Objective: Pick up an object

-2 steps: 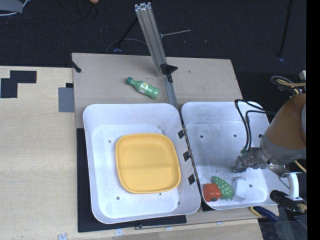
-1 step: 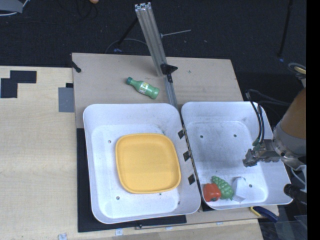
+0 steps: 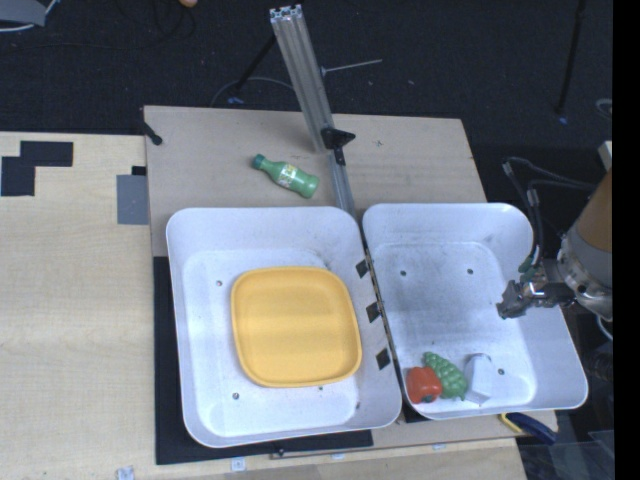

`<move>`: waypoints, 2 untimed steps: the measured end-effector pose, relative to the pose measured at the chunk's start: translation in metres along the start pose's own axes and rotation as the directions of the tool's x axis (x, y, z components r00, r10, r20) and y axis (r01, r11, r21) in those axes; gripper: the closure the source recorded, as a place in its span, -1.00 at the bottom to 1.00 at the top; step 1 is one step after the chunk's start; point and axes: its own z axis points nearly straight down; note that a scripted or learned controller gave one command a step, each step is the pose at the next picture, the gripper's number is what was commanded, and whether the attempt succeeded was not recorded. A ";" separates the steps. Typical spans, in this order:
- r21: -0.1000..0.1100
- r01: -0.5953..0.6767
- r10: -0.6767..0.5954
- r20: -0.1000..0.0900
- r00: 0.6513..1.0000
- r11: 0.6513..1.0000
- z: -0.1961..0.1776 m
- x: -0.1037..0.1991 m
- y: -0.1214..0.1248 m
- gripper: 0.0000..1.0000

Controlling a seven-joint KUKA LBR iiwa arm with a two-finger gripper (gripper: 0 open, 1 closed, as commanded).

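We see the gripper [image 3: 512, 306] at the right edge of the right bin [image 3: 450, 238], hanging over the bin's right wall area, arm coming in from the right. We can't tell how the fingers stand; they're small and dark against the bin.

Nothing visible between them. Objects sit well apart from the gripper, in the near corner of the right bin: a red piece [image 3: 424, 385], a green bumpy piece [image 3: 446, 373] touching it, and a white piece [image 3: 478, 378] just beside those.

Left bin [image 3: 200, 238] carries a yellow plate [image 3: 295, 325], lying flat. A green bottle [image 3: 286, 176] lies on its side on the tabletop [image 3: 420, 158] behind the bins.
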 end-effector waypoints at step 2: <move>0.003 0.004 -0.004 -0.002 1.000 1.000 -0.016 0.053 0.012 1.00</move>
